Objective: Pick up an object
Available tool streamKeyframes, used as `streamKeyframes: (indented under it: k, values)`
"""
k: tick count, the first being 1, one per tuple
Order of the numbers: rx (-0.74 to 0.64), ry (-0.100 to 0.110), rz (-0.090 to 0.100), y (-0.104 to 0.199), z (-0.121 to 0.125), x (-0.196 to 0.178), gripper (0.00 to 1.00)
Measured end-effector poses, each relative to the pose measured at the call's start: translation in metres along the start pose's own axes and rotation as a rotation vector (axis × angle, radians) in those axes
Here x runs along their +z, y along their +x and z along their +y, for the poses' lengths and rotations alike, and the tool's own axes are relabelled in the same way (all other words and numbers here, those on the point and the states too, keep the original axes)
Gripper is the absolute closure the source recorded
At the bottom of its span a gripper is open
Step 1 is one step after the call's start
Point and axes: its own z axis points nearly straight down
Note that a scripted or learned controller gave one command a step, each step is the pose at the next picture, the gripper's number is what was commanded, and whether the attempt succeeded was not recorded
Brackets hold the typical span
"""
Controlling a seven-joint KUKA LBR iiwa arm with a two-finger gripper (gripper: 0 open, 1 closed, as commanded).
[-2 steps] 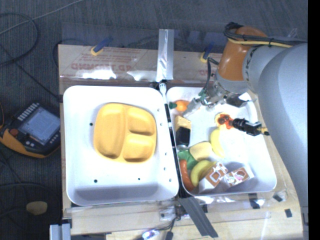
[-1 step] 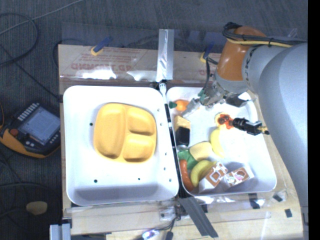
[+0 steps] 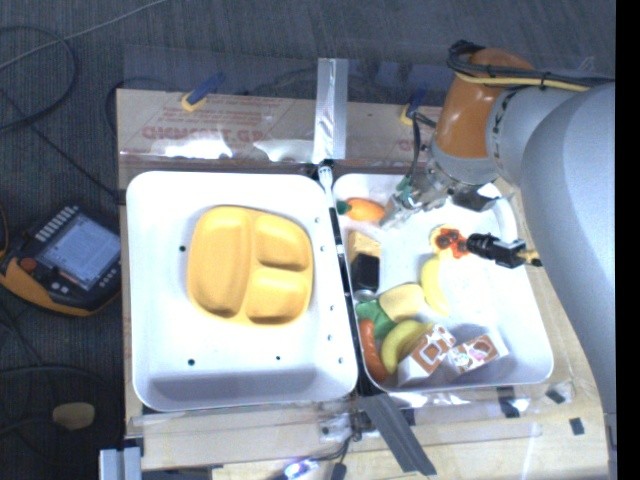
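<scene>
Gripper is positioned low in the far left corner of the right bin. Whether it is released or clenched cannot be told from this view, and nothing is seen held by it.

Nearest item: an orange object, just beside the gripper on its left, lying against the bin's left wall. Contact between the two cannot be confirmed.

Nearer the camera than the gripper, and slightly left of it: a tan block, with a black block touching its near side. A small yellow and red item lies near the gripper, on its right and toward the camera.

Well apart from the gripper, at the near end of the bin: a pale yellow piece, a banana and printed packets.

Left bin, beyond the divider on the gripper's left, holds a yellow compartment tray.
</scene>
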Motion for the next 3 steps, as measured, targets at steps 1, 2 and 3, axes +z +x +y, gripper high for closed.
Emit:
streamKeyframes:
  k: [1, 2, 3]
  values:
    - [0.000, 0.001, 0.000, 0.000, 0.000, 0.000, 0.00]
    - [0.000, 0.009, 0.003, 0.000, -0.002, -0.006, 1.00]
    - [0.150, -0.003, 0.012, 0.077, -0.004, -0.086, 1.00]
